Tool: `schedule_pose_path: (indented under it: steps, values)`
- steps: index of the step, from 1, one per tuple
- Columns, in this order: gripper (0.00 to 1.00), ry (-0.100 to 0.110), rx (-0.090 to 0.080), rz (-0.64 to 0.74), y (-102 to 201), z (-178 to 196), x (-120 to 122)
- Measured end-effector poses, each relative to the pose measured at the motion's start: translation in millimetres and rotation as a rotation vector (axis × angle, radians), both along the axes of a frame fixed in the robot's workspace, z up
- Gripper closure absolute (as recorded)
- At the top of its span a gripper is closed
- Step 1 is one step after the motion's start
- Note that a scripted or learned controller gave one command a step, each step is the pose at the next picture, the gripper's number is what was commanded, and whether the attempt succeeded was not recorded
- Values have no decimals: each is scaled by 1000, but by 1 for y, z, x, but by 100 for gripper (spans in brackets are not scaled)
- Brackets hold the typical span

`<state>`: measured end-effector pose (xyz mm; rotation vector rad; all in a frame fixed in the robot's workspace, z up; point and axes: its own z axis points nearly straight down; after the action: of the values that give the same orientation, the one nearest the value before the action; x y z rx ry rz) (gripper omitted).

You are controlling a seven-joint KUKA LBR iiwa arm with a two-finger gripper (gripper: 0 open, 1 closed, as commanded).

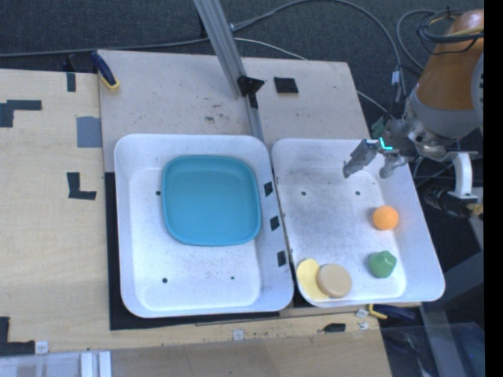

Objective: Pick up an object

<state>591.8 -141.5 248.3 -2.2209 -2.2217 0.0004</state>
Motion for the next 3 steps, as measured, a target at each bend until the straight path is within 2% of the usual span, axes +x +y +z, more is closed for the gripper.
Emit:
schedule_pose_path:
  steps: [1, 3]
  values:
    - [0, 0, 0, 0, 0, 0, 0]
    - [0, 5, 1, -1, -18, -100, 2]
